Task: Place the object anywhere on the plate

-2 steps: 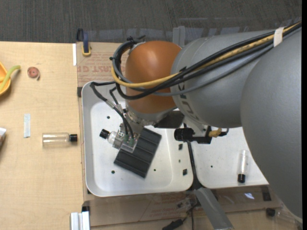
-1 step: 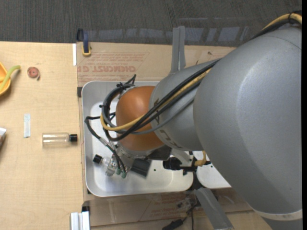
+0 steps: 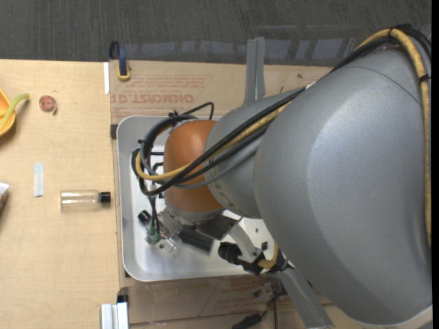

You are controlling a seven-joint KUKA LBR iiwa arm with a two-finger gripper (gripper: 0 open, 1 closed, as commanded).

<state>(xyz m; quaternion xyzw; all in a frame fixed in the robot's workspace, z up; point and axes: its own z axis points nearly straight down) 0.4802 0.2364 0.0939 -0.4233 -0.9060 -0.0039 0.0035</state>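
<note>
Dark grey carpet (image 3: 171, 12) is seen along the top of the view, beyond a pale wooden table (image 3: 55, 252). On the table a white bin (image 3: 127, 252) is shown, resting over a sheet of brown cardboard (image 3: 171, 88) printed with red lettering. The grey arm (image 3: 343, 184) is seen reaching in from the right and covering most of the bin; its orange band (image 3: 188, 163) lies over the bin's middle, wrapped by black and yellow cables (image 3: 154, 177). The claw (image 3: 161, 238) is lowered into the near left part of the bin, close to the bin floor; whether it is apart or together cannot be told, as it is seen from above among brackets and connectors. No object can be made out between its tips, and the task's object and plate cannot be identified, the bin's interior being largely hidden by the arm. To the left of the bin, on the bare table, a clear bottle with a black cap (image 3: 84, 198) is lying on its side. Farther left, a small reddish disc (image 3: 46, 103), a pale strip (image 3: 38, 180) and an orange-yellow item (image 3: 8, 112) at the edge are seen.
</note>
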